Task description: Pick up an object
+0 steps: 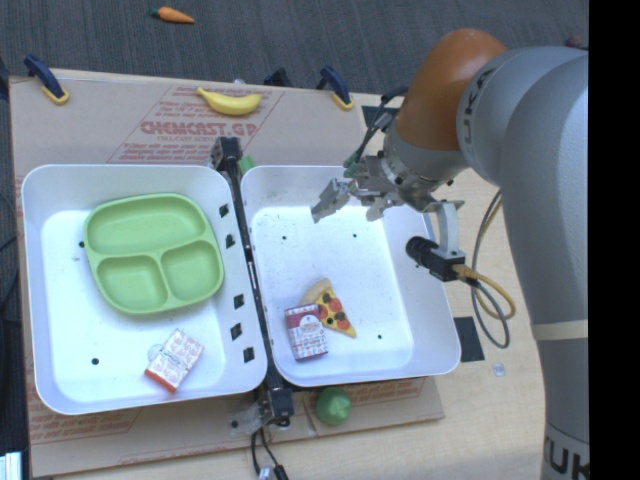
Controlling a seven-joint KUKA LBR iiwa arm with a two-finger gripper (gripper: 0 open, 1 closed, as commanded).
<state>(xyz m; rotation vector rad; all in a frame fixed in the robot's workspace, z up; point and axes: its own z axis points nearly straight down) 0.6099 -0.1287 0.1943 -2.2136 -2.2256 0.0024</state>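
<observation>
Pizza slice [332,308] tip toward lower right

- Two bins [40,268] — plain white, with small dark specks on their floors.
- Divided plate [152,251] — pale green all over.
- Pizza slice [332,308] — yellow with red spots.
- Small box [306,332] beside it — dark red with a white label.
- Packet [174,359] — white with an orange-red pattern.
- Banana [230,99] — yellow.
- Round ball [334,405] — green.
- Carrot [174,14] on the grey floor — orange.
- Cardboard sheet [120,118] — tan with red print.
- Clamps [46,78] — blue with yellow tips.
- Arm [520,118] — grey with an orange band.
</observation>
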